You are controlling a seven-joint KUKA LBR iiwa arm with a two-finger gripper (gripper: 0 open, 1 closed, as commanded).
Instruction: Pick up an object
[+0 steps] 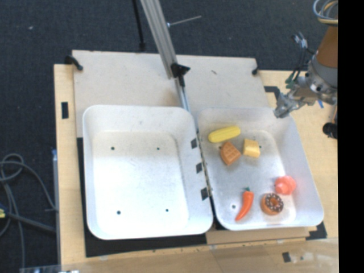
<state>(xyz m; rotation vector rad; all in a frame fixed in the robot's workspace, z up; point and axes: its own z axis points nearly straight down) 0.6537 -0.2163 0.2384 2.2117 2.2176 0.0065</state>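
Two shallow white bins are seen side by side on the bench, and all the objects are gathered in the right bin (pixel 301 152): a yellow corn cob (pixel 224 133) near its upper left, a brown waffle piece (pixel 230 153) just below it, a yellow block (pixel 252 148) beside the waffle, a red-orange chili pepper (pixel 245 205), a chocolate doughnut (pixel 272 203) and a pink-red piece (pixel 285 185) toward the lower right. The gripper (pixel 282 108) is held over the upper right rim of that bin, well apart from every object; nothing is seen in its grasp, and how far it is opened cannot be told at this size. The step in hand is judged to be the approach, with no object yet chosen. A move inward over the bin, a descent onto one piece, and a closing grasp are called for next.
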